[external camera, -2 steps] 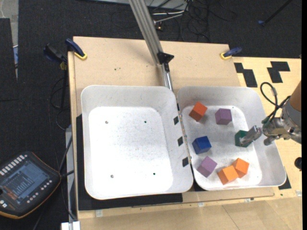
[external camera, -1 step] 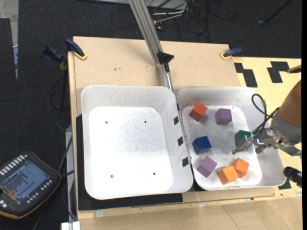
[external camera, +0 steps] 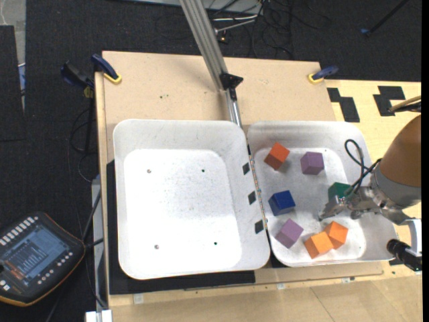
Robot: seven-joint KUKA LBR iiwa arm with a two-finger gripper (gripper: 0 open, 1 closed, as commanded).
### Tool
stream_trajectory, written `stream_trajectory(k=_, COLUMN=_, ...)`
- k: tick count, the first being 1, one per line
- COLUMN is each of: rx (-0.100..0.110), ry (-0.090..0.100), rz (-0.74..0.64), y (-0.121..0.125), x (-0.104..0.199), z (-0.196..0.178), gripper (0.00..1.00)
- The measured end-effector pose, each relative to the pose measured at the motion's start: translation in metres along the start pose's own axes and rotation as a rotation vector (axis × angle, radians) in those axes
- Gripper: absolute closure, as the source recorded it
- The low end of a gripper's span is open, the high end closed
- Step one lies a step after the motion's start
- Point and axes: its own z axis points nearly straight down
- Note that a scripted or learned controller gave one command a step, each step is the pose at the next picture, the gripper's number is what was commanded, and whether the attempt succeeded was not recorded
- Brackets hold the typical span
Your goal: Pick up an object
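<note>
The small dark green block (external camera: 338,190) sat in your right-hand shallow white bin (external camera: 355,139), just beside the gripper (external camera: 333,210), above two orange cubes (external camera: 327,239); whether that tool was clamped or spread, you could not tell.

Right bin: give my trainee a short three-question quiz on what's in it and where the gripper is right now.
1. True or false: the blue block lies in the right bin.
2. How many orange blocks are in that bin? A) one B) two C) three
3. Fill in: the gripper is beside the ____ block, near the bin's right side.

Key
1. True; it sits near the bin's left wall.
2. C: one at upper left, two touching at the bottom. The two purple blocks don't count.
3. Green.
</note>
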Motion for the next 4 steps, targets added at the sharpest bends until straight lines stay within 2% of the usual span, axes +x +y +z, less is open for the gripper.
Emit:
stream_trajectory(k=1, rx=-0.004, ry=-0.001, rz=-0.001, y=0.001, x=0.000, z=-0.012, gripper=1.00)
stream_trajectory(k=3, rx=-0.009, ry=-0.003, rz=-0.005, y=0.008, x=0.012, z=-0.133, gripper=1.00)
stream_trajectory(k=4, rx=-0.005, ry=-0.002, rz=-0.004, y=0.010, x=0.012, z=-0.151, gripper=1.00)
